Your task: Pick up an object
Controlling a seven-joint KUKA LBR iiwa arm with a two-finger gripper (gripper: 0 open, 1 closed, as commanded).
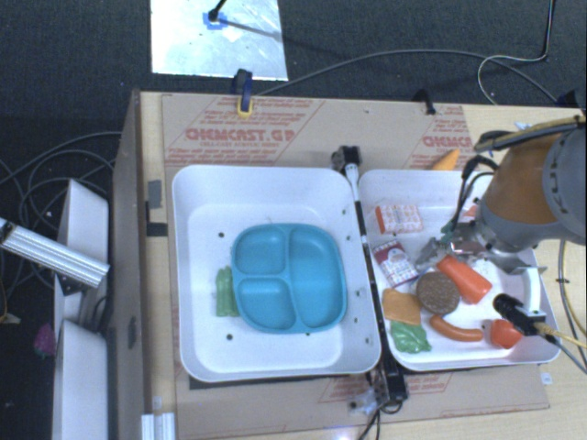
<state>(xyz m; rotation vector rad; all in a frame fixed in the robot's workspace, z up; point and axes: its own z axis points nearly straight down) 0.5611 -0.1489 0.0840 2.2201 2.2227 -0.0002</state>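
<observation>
We are reaching into the right bin (459, 183), with the gripper (440, 246) hovering low just beside the orange carrot (466, 280) and the round brown patty (437, 292); whether it is pinching anything we cannot tell. We judge the grasp not yet made: next comes closing on one smooth, tapered toy. The left bin (197, 273) is holding a glossy blue divided plate (288, 277).

1. A blue plastic divided plate (288, 277) lies in the left shallow white bin (197, 209), with a small green toy piece (225, 292) touching its left rim.
2. The right shallow white bin (413, 186) holds a round brown cookie (437, 292), an orange carrot-shaped toy (464, 279), a sausage (455, 330) and a red-and-white packet (398, 217).
3. The grey-and-orange arm's two-finger gripper (438, 248) hangs low, just above the carrot.
</observation>
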